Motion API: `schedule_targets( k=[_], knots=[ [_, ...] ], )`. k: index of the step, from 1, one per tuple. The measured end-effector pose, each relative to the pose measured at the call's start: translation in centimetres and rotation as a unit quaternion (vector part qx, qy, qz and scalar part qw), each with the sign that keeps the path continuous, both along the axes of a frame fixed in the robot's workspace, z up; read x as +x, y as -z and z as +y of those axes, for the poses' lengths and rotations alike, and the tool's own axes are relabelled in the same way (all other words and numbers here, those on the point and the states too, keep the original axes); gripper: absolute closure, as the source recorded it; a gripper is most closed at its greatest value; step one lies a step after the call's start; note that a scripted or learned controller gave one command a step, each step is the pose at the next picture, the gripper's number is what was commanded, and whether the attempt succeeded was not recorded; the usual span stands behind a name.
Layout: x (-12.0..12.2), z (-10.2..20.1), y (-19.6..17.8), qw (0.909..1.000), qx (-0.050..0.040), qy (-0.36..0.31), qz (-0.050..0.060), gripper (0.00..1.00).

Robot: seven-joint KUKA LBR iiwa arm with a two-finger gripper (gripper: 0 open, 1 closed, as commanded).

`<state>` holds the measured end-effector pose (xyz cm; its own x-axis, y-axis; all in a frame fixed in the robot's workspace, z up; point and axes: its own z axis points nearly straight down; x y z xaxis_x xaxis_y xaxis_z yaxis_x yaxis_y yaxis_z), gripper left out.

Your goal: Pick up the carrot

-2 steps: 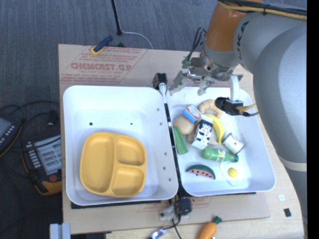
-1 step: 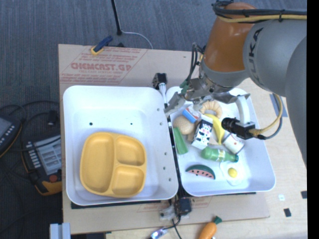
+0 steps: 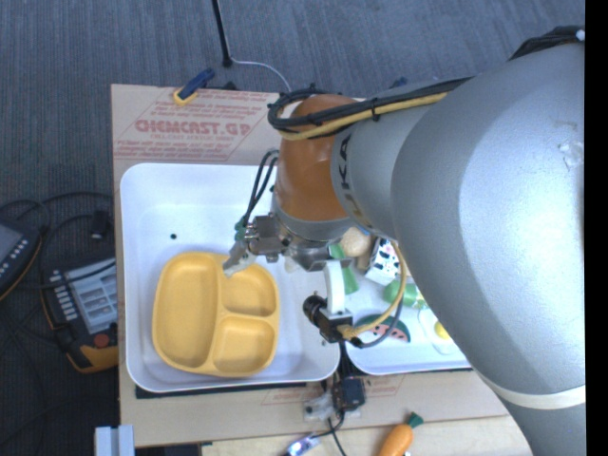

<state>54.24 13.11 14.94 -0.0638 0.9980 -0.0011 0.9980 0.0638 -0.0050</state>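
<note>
Carrot [image 3: 397, 438] lying on surface [image 3: 190, 112] at near edge, outside both bins.
Left bin [image 3: 142, 207] holding yellow divided plate [image 3: 217, 313], three compartments, nothing seen in them. Right bin [image 3: 418, 357] mostly hidden under arm [image 3: 475, 188], small mixed items just visible, green and white bits near its left wall. Jaws [image 3: 255, 245] low over plate's far rim; open or closed cannot tell. Blue-yellow clip [image 3: 193, 85] at far edge.
</note>
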Motion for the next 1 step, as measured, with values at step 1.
schedule_targets(
  k=[1],
  knots=[
    [3.7, -1.96, 5.37, 1.0, 0.0011, -0.004, -0.002, 0.0]
  ],
)
